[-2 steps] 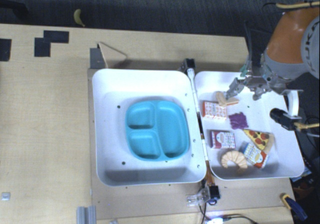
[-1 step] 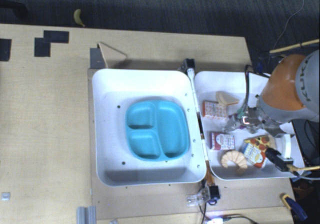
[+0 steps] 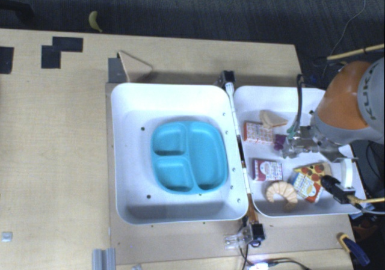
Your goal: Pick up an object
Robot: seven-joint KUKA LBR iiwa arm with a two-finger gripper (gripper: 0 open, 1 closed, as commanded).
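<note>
My gripper (image 3: 292, 145) hangs low over the middle of the right bin (image 3: 252, 99), reached in from the right. Directly to its left lies a small purple object (image 3: 280, 141), touching or nearly touching the gripper; I cannot tell whether it is gripped. Around it lie a pink-and-white carton (image 3: 258, 132), a beige wedge (image 3: 274, 119), a maroon carton (image 3: 266, 170), a croissant (image 3: 281, 190) and a colourful orange-and-red packet (image 3: 308, 181).
The left bin (image 3: 129, 142) holds a blue divided tray (image 3: 189, 154). The grey arm with its orange band (image 3: 346, 103) crosses the right bin's far right side. The bench (image 3: 54, 160) stretches bare to the left.
</note>
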